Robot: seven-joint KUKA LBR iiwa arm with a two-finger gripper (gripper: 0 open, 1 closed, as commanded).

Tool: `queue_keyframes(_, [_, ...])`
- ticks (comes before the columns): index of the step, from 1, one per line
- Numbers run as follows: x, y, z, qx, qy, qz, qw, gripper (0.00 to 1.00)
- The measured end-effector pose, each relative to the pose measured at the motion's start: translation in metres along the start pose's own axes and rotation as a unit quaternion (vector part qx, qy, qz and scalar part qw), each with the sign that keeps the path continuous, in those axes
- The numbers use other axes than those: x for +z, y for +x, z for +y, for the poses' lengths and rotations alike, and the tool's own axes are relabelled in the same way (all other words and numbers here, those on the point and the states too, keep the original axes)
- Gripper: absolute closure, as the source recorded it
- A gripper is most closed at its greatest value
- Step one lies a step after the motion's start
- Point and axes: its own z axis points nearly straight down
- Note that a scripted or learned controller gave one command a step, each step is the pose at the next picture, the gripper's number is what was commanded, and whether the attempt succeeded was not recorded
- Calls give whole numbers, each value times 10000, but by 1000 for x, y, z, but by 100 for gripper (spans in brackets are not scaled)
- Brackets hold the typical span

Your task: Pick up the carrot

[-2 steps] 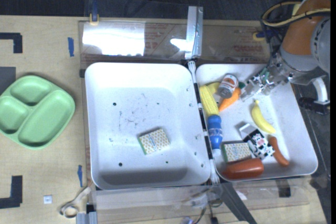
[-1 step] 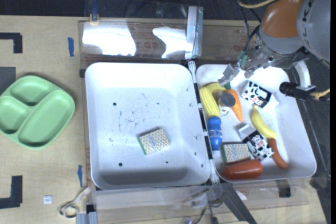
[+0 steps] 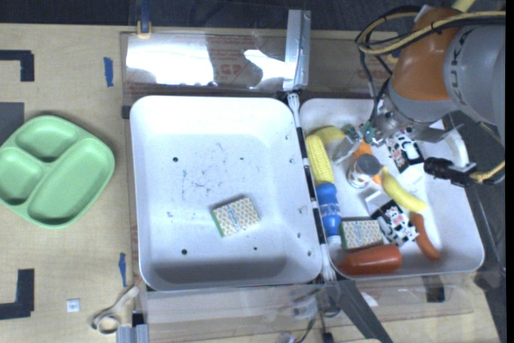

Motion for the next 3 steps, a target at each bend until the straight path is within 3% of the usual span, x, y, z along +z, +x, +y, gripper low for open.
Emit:
queue_keyframes(1, [17, -21, 17, -1016, -4, -7, 9948, 0])
queue_keyframes(2, [4, -22, 19, -1016, -42, -34, 9948, 100])
queue_keyframes(3, [-83, 40, 45, -1203, -2, 2, 9927, 100])
